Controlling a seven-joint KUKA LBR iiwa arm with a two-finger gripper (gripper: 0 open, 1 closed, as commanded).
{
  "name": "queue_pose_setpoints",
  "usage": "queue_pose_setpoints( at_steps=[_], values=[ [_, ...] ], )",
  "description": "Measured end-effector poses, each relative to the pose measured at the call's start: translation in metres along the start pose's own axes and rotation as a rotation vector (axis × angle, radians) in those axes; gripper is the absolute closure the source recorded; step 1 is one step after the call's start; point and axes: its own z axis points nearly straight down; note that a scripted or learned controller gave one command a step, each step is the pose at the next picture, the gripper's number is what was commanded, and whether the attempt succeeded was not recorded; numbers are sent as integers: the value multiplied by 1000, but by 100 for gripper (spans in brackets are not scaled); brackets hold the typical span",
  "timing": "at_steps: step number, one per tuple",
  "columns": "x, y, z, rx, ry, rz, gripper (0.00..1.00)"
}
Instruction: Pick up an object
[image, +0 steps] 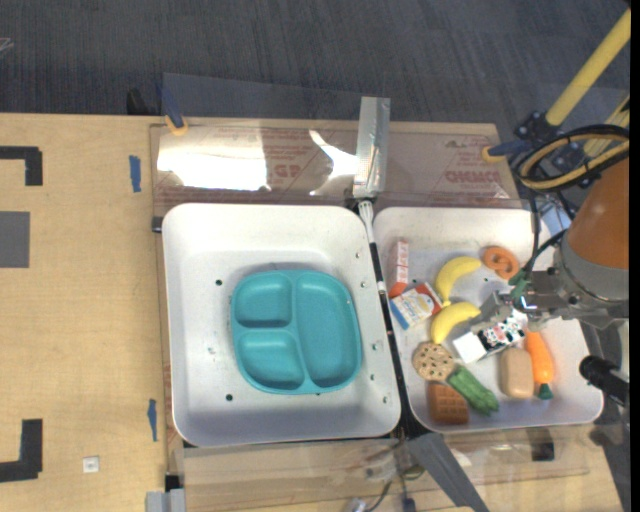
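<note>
The right bin (560, 415) holds several toy foods: two bananas (458, 272) (452, 318), an orange round piece (499, 260), a small carton (412, 303), a cookie (433, 360), a green pickle (472, 390), a waffle (448, 403), a tan bread piece (516, 377) and a carrot (541, 362). My gripper (503, 322) reaches in from the right and sits low over the middle of this bin, just right of the lower banana and above a white block (469, 347). Its black-and-white tip hides what lies under it.
A teal divided plate (297, 330) lies in the left bin (190, 300). A narrow pink box (401, 262) lies along the right bin's left wall. Cables and a yellow bar run at the top right, behind the arm's orange band (605, 225).
</note>
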Motion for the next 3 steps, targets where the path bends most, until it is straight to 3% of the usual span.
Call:
queue_pose_setpoints(
  at_steps=[1,2,3],
  values=[
    [5,20,77,-38,-15,-129,0],
    [-7,4,79,-29,-6,-33,0],
    [22,89,107,-16,-3,-53,0]
  ],
)
